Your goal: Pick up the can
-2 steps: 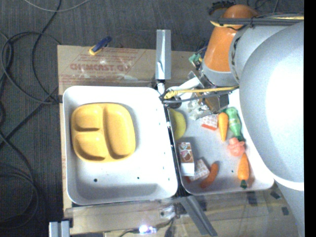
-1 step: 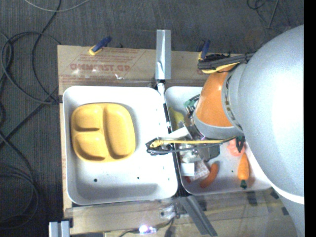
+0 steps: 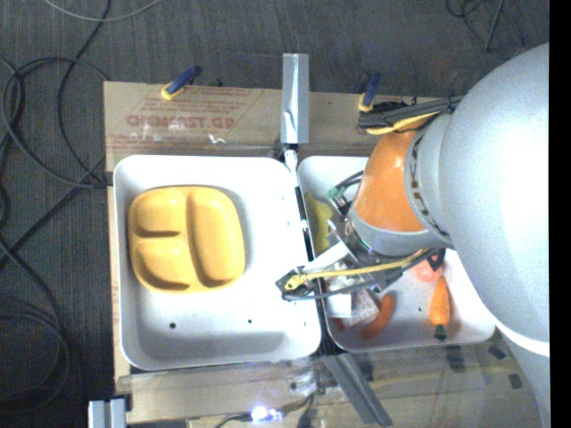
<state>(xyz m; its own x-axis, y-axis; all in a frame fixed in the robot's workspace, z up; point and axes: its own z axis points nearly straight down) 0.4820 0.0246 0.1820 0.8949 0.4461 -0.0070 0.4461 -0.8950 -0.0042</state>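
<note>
Right bin point(image 3: 473, 333), near edge, just under the wrist: a pale, label-printed thing that is most likely the can point(image 3: 354, 307). It is mostly covered, so its long axis and which way it points can't be read.

Gripper point(image 3: 346, 282) sits low over that same spot, at the left side of the right bin, close to the divider between the bins. How far open it is: can't tell. Whether it has hold of anything: can't tell, the wrist hides it.

Neighbours:
- carrot point(image 3: 379, 317) just beside the can on its right, lying tilted
- second carrot point(image 3: 439, 303) further right, roughly upright in view, dark tip toward the near rim
- green-yellow item point(image 3: 319, 210) at the far left of the right bin, next to the divider, partly under the orange band point(image 3: 393, 194)

Arm point(image 3: 500, 194) covers most of the right bin from above, so it is the main thing blocking sight of the can.

Left bin point(image 3: 214, 350): one yellow three-compartment tray point(image 3: 187, 237), on the left half, well apart from the gripper.

Bench: both bins sit on a cardboard point(image 3: 196, 119) sheet with red print. Clamps point(image 3: 181, 81) with blue-and-yellow handles sit on its far edge, and a metal bar point(image 3: 294, 96) stands between the bins at the back. Floor is dark carpet point(image 3: 53, 266) with loose cables point(image 3: 53, 150) running across it.
</note>
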